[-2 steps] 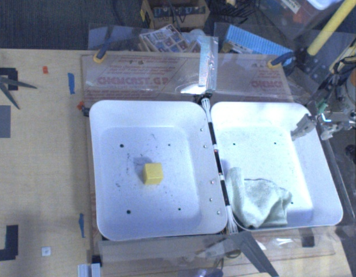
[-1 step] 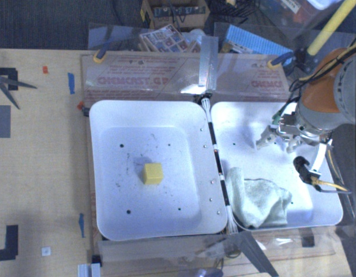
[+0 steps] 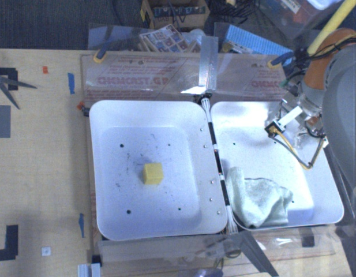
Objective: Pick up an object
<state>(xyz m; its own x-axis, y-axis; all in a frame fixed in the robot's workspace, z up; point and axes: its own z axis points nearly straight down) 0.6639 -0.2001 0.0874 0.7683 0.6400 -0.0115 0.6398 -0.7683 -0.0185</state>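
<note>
Hovering over the far part of one white bin [image 3: 247, 113], the fingers [image 3: 307, 133] carry nothing that you can see; whether they stand open or closed you cannot tell from this angle.

- Step in hand: the approach, as I judge it. Nothing is picked up yet.
- Item 1, white cloth [image 3: 259, 201]: crumpled in the same bin as the fingers, near them and on the side toward the camera, against the wall shared with the second bin.
- Item 2, yellow block [image 3: 153, 173]: alone near the middle of the second bin [image 3: 108, 113], well apart from the fingers and across the dividing wall.
- Next move: you would probably bring the fingers over the cloth, the closer candidate, and lower them onto a raised fold. The block would need a longer reach and a squarer grip.
- Surface: both bins sit side by side on a pale wooden worktop [image 3: 39, 154]; the block's bin is speckled with dark flecks.
- Room: beyond the bins lie a clear plastic sheet [image 3: 143, 77] and a cardboard box [image 3: 175, 7] among cables.
</note>
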